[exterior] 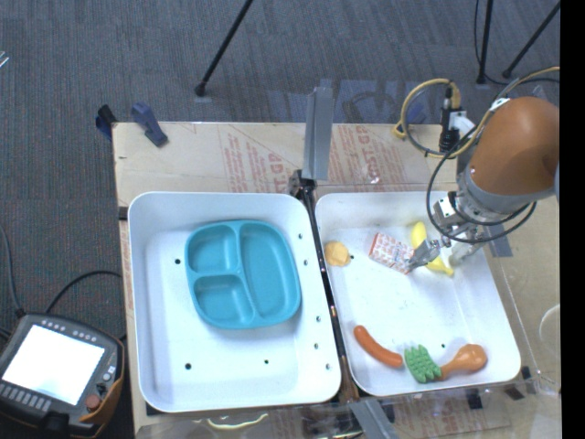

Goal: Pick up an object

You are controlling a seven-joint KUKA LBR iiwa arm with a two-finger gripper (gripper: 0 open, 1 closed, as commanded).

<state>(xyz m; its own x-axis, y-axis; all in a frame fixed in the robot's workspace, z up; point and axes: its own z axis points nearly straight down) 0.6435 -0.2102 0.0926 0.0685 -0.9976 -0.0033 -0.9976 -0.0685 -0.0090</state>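
The tool [430, 257] is hovering, seemingly open, at the right bin's far edge over a smooth yellow plastic banana [420, 237] (light, slippery; best gripped mid-body).

Dark grey carpet floor [137, 44] surrounds a pale wooden bench [210, 158]; thin black stand legs [228, 35], possibly tripods, rest on it.

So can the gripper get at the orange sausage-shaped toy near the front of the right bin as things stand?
Probably yes. The orange sausage-shaped toy lies flat on bare floor of the right bin, apart from the green bristly piece, with nothing over it. The gripper is above the yellow banana-shaped toy.
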